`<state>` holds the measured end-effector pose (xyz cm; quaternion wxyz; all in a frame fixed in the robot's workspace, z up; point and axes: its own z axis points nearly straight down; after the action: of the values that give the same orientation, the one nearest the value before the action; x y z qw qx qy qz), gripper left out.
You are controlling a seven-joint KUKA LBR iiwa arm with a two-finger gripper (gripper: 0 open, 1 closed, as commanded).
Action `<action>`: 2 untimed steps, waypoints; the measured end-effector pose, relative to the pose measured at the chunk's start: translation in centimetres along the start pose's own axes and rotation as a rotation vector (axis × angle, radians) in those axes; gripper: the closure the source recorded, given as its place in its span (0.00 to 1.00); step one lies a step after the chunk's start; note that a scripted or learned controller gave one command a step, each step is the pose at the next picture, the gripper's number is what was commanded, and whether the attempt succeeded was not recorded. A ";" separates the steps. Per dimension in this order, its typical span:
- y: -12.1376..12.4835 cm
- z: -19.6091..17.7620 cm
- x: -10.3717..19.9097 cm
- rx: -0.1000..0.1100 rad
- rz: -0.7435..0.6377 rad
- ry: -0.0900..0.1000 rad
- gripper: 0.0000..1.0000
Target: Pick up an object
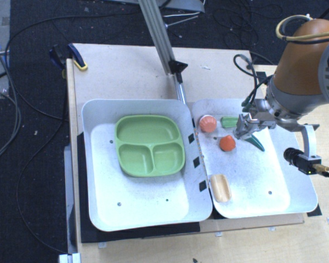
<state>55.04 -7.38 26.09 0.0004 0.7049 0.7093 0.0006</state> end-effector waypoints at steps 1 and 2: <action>1.8 1.6 5.0 0.002 0.000 0.001 1.00; 2.6 1.2 10.2 0.000 0.000 0.000 1.00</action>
<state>57.57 2.85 24.91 0.0004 0.7049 0.7094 0.0008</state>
